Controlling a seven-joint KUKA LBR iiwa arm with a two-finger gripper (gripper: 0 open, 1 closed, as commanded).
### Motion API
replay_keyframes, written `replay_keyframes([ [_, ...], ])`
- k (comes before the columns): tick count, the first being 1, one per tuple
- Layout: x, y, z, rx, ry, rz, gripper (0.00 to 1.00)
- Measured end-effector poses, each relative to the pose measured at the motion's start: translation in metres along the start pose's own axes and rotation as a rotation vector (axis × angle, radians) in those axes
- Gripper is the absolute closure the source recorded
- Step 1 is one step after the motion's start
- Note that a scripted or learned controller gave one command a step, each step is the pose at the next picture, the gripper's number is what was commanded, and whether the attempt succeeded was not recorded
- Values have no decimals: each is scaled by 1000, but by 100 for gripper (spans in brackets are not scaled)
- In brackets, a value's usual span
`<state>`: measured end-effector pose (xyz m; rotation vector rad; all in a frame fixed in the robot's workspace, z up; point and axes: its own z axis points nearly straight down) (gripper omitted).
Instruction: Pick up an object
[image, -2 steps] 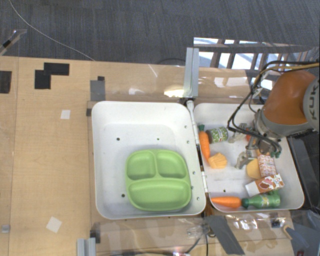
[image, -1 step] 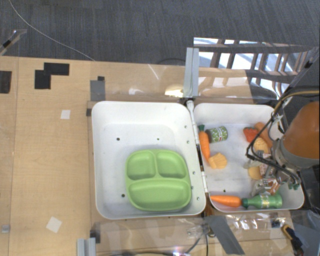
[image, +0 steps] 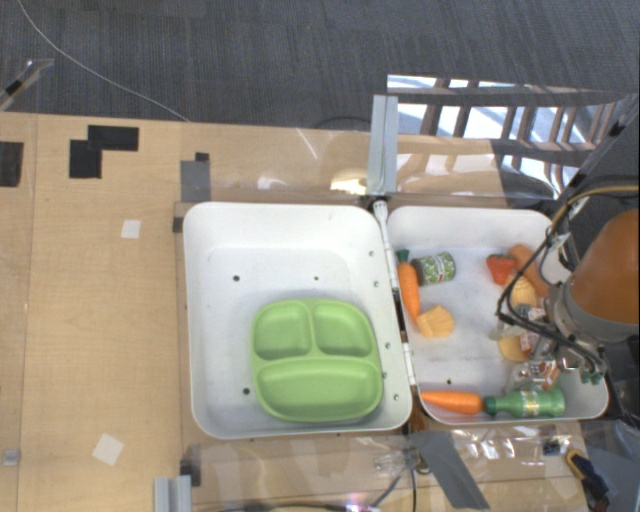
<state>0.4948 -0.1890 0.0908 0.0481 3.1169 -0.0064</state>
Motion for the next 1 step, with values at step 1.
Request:
replay_keyframes([
  [1, 0, 71, -1, 0, -1, -133, 0],
])
